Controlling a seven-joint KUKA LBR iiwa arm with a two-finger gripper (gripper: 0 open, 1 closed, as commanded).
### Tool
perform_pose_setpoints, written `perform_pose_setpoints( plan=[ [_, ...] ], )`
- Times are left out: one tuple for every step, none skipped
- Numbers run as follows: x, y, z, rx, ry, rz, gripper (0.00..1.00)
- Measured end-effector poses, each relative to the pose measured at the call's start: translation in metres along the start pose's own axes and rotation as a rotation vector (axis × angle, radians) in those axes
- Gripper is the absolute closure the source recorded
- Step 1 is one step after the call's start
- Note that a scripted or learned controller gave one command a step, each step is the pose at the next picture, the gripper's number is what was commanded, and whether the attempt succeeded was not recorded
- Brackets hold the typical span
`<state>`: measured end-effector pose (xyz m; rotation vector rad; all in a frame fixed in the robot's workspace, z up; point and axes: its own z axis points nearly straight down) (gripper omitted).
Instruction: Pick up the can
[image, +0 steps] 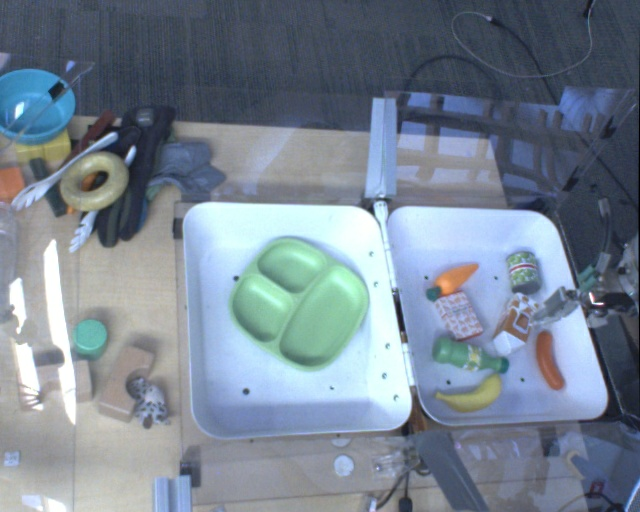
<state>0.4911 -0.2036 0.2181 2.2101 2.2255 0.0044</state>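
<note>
At the right edge of the scene we see the gripper (556, 303), a pale metallic tip reaching in over the right-hand white bin (578, 395). It is small and partly blurred, so we cannot tell how it is set. It hangs just beside a small orange and white carton (513, 318), close enough that we cannot tell whether the two touch.

The can (522, 270), with a green label and a pale top, stands upright in the upper right part of the same bin, a little above the carton and apart from the gripper.

Below the gripper lies a red sausage (549, 359), set lengthwise near the bin's right wall. Moving left, we see a red and white patterned box (458, 316), and above it an orange carrot (455, 279) with a green end. Under the box lies a green bottle (468, 355) on its side, and below that a yellow banana (470, 396) near the bin's front wall.

The left-hand white bin (215, 400) holds a green divided plate (299, 302) with three compartments.

On the wooden bench to the left we see a blue bowl (35, 103), a yellow ring (95, 180), a small green lid (90, 338) and a wooden block (125, 378).
</note>
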Motion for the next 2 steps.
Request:
perform_pose_setpoints(
  plan=[
    [-0.001, 0.066, 0.046, 0.0, 0.001, 0.091, 0.0],
    [0.025, 0.156, 0.129, 0.001, 0.0, 0.207, 0.0]
  ],
)
